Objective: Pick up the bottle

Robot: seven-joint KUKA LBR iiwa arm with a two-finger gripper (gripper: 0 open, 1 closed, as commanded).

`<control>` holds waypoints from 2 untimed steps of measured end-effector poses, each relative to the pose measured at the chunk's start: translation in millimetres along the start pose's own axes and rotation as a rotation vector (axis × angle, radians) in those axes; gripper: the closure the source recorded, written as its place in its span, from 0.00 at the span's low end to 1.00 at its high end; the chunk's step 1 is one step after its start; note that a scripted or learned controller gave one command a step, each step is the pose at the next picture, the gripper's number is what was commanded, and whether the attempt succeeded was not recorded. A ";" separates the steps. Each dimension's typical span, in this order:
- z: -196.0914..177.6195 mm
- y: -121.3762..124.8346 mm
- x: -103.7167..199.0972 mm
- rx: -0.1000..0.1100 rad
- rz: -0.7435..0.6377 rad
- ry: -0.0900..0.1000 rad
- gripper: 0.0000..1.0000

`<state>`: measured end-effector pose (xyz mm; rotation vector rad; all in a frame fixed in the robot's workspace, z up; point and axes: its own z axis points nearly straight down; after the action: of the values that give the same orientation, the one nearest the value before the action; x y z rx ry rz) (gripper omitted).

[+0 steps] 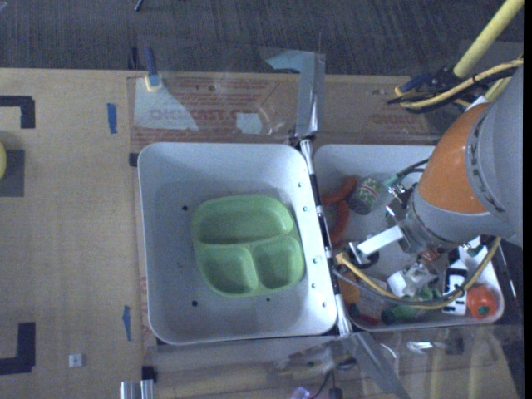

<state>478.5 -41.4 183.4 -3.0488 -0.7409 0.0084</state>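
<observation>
In the right bin [332, 158], a small greenish bottle-like container [368, 194] lies near the back left, beside a red-orange piece [339, 194]. My gripper [413, 277] hangs low over the clutter in the front half of that bin, to the front right of the container and apart from it. The grey arm with its orange band [453, 169] hides much of the bin's right side. A dark green object [407, 312] lies just in front of the gripper, partly hidden by cables. I cannot make out anything held in the gripper.
The left bin [158, 223] holds a green divided plate [247, 243]. An orange round object [482, 302] sits in the right bin's front right corner, and an orange piece [350, 291] lies at its front left. Yellow cables [374, 279] loop under the wrist.
</observation>
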 end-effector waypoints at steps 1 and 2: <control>26.6 49.5 -25.6 0.000 0.054 0.000 0.00; 40.7 81.8 -42.3 0.001 -0.024 0.001 0.00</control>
<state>478.2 -133.4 142.5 -3.0388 -0.7777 0.0077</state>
